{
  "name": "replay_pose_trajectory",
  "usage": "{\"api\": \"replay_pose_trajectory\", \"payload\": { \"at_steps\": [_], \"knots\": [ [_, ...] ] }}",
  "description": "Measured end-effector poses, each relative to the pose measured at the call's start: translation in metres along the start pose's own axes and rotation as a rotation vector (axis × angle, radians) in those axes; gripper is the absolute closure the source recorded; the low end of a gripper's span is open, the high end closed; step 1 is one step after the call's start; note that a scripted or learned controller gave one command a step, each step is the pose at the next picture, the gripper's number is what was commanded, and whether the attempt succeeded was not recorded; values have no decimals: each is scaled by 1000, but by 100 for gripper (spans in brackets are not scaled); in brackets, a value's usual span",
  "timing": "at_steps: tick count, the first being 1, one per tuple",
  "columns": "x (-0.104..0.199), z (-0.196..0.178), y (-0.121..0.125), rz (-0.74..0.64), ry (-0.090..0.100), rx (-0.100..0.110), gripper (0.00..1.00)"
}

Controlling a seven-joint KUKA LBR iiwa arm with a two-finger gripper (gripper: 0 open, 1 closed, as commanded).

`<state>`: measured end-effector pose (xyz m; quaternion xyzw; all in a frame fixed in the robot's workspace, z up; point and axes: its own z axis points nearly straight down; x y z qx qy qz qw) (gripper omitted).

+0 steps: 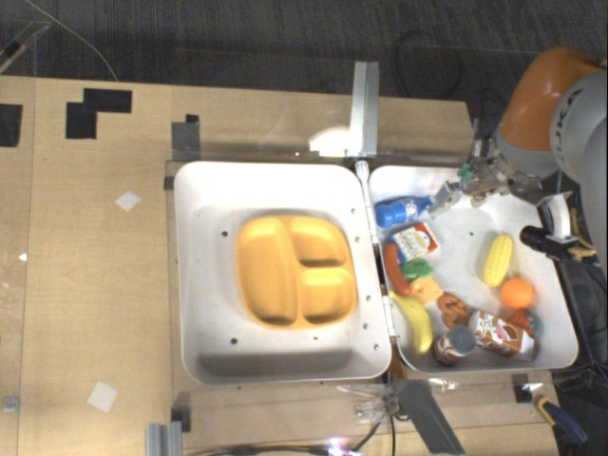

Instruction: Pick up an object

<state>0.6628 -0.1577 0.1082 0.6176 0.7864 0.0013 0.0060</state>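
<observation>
The right bin [560, 354] holds several toy items. A blue bottle [401, 211] lies at its back left, with a red-and-white snack packet [415, 242] just in front of it. A yellow corn cob [498, 258] and an orange [517, 293] lie toward the right. A banana [415, 319] and a brown-labelled bottle [486, 336] lie along the front. My gripper [470, 179] hangs over the bin's back edge, just right of the blue bottle's cap end. Nothing is visibly held.
The left bin [204, 255] carries a yellow divided plate [294, 269]. A red sausage [394, 266] and a green piece [416, 271] sit by the divider between the bins. A black part [551, 243] of the arm's gear overhangs the right bin's right side.
</observation>
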Motion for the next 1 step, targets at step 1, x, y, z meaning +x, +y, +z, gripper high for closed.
{"api": "replay_pose_trajectory", "payload": {
  "at_steps": [1],
  "knots": [
    [-9, 15, 6, -113, 7, 8, 0]
  ]
}}
